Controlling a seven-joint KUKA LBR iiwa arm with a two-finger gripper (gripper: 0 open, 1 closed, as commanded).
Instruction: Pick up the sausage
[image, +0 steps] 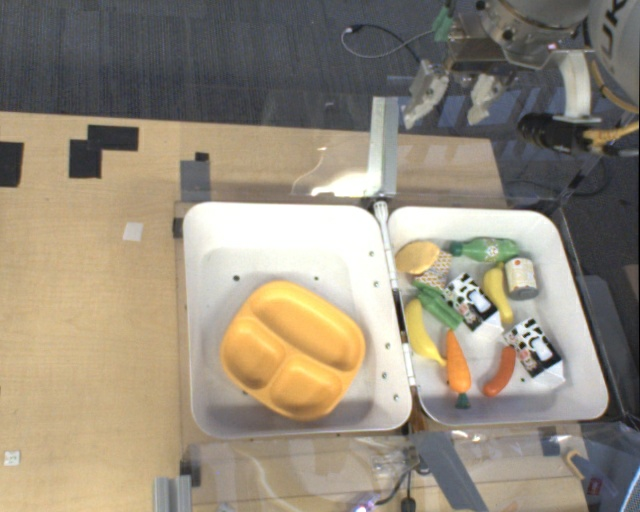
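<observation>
While the open, empty two-finger gripper (452, 98) hangs beyond the far rim, it's pre-reach: drop onto the reddish-orange sausage (500, 372).

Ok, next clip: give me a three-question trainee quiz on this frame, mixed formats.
1. True or false: the sausage lies in the right bin.
2. What touches the sausage's upper end? A) the yellow tray B) a black-and-white carton C) the green bottle
3. Fill in: the gripper hangs open above the bench, beyond the bins' ____ edge.

Key: 1 true; 2 B; 3 far.
</observation>
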